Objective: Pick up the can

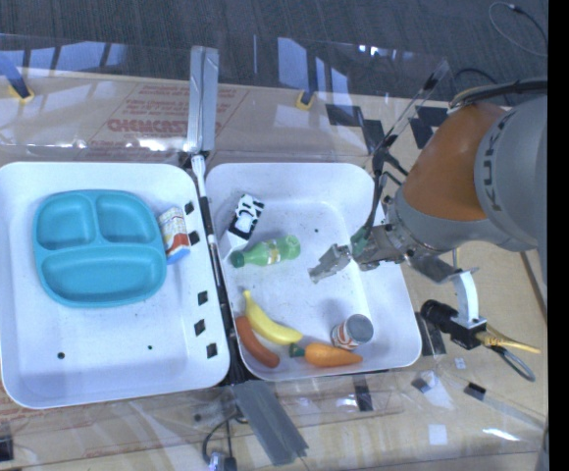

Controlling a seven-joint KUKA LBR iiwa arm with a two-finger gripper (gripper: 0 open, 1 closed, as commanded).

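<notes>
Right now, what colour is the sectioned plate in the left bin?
The plate is light blue, seen clearly in the camera view.

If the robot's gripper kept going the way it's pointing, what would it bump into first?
The gripper points left across the right bin. Going straight on, it would probably meet the green bottle first, though its height above the bin is hard to judge.

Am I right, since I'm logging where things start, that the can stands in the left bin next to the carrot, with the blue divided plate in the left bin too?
Not quite. The camera view shows the can in the right bin, beside the carrot near that bin's front edge. The blue divided plate is indeed in the left bin.
</notes>
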